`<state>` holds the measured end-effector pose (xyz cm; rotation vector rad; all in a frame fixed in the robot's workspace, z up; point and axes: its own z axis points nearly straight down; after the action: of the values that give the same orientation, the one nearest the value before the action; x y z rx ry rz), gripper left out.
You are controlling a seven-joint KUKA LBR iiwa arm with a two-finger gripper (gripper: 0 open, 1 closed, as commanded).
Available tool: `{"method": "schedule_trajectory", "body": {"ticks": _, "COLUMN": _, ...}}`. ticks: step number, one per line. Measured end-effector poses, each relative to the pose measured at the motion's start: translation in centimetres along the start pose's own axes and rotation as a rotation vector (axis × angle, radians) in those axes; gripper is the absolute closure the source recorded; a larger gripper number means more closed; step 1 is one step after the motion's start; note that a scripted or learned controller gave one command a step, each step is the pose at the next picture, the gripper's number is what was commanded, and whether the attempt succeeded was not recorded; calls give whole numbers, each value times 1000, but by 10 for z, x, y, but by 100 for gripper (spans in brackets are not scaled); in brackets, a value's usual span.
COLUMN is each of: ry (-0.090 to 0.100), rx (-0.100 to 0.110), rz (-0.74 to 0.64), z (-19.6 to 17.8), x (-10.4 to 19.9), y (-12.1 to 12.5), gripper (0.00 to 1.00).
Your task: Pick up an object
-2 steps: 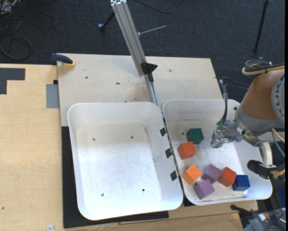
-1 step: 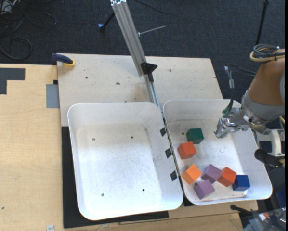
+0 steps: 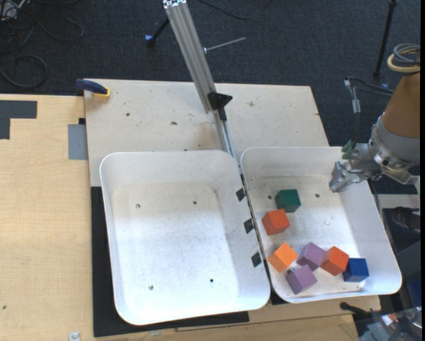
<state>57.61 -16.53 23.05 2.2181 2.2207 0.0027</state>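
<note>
Blocks: all lie in the right bin, none between the gripper's fingers.
Green block: nearest the gripper, alone in the bin's middle, with bare floor all round it.
Red-orange block: just below the green one, near the bin's left wall, apart from its neighbours.
Lower cluster: orange block, two purple blocks, a second red block and a blue block, packed close near the bin's front rim; the blue one sits close to the front right corner.
Gripper: at the right bin's upper right part, close to its right rim; whether the fingers are spread or pressed together cannot be told at this size.
Open room: the right bin's upper half, around and behind the green block, is bare floor.
Left bin: white floor with a few dark specks, its right wall touching the right bin's left wall.
Bench: pale board behind both bins, with a slanted metal rail rising from it.
</note>
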Motion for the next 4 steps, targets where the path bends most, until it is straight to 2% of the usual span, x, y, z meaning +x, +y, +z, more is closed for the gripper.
{"method": "schedule_trajectory", "body": {"ticks": 2, "ry": 4, "rx": 7, "rz": -3, "z": -15, "x": 95, "y": -12, "gripper": 100}}
{"method": "schedule_trajectory", "body": {"ticks": 4, "ry": 3, "rx": 9, "rz": -2, "z": 2, "x": 191, "y": -22, "gripper": 100}}
